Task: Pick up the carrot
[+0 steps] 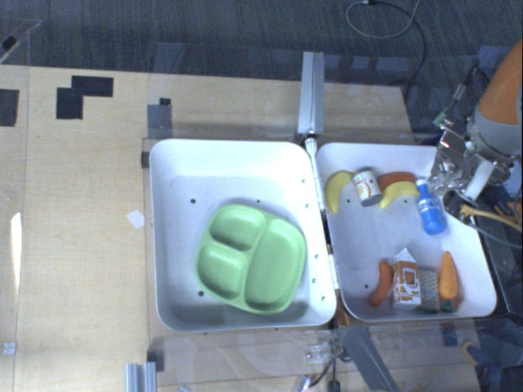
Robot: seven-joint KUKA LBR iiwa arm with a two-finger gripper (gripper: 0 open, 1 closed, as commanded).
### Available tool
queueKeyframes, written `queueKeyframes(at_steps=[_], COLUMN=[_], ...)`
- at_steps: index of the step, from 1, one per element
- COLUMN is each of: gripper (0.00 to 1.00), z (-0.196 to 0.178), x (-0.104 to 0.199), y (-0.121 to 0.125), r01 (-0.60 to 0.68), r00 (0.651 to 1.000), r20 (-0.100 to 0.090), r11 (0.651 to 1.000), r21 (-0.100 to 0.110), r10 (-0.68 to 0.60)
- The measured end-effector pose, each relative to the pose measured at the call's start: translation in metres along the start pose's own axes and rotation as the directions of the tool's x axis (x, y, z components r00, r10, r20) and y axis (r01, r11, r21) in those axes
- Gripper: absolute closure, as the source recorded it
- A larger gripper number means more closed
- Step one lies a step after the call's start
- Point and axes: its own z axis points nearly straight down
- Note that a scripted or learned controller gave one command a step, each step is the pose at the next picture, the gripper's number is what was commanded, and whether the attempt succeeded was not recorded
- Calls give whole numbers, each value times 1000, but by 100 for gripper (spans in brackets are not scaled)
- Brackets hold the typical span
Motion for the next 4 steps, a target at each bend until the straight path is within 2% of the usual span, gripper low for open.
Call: queueKeyframes(at_steps=[1,2,3,4], gripper=[100,100,100,100], z=[119,116,-125,-12], x=[4,13,-9,-6], y=[-70,-91,-75,-38], r01=[38,16,-73,241], r00=[999,1000,997,971], r20=[-7,-4,0,0], r11=[999,1000,997,971], r21=[-7,-3,-2,2], r10=[-38,-16,73,-241])
